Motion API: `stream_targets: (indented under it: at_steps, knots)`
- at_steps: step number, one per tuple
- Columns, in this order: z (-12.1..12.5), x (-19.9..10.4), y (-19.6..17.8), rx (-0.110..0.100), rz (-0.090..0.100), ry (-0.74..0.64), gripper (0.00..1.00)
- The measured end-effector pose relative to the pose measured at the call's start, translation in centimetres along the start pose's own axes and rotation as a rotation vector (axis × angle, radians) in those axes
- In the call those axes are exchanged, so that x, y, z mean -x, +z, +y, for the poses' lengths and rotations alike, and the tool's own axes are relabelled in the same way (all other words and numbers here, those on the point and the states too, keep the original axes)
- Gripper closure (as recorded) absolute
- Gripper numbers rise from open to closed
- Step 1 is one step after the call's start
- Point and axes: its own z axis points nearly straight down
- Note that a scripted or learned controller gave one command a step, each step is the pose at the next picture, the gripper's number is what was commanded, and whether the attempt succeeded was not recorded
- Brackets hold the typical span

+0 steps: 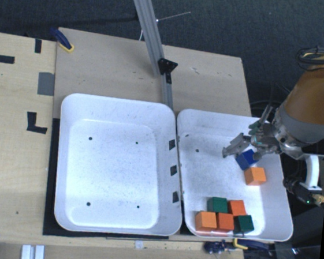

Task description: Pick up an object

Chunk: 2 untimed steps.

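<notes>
My gripper (239, 152) hangs over the upper right part of the right bin (208, 131), reaching in from the right. A blue block (244, 160) lies right at its tip, partly covered by it; whether the block is gripped is unclear. Just below the blue block sits an orange block (255, 176). Along the bin's front wall is a cluster: a green block (218, 204), an orange block (237, 208), two more orange blocks (205, 220) (225, 221) and another green block (245, 224).
The left bin (111, 167) stands beside the right one, their rims touching. A grey slanted pole (153, 32) crosses the bench behind the bins. The arm's orange band (311, 99) rises at the right edge.
</notes>
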Motion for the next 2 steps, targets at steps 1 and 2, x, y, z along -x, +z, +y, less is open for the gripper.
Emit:
stream_targets:
  at_steps: [1,2]
  knots:
    - [0.0,0.0,0.0,0.0,0.0,0.0,0.0]
    - [-0.4,1.0,5.2,-0.006,-0.001,0.003,0.0]
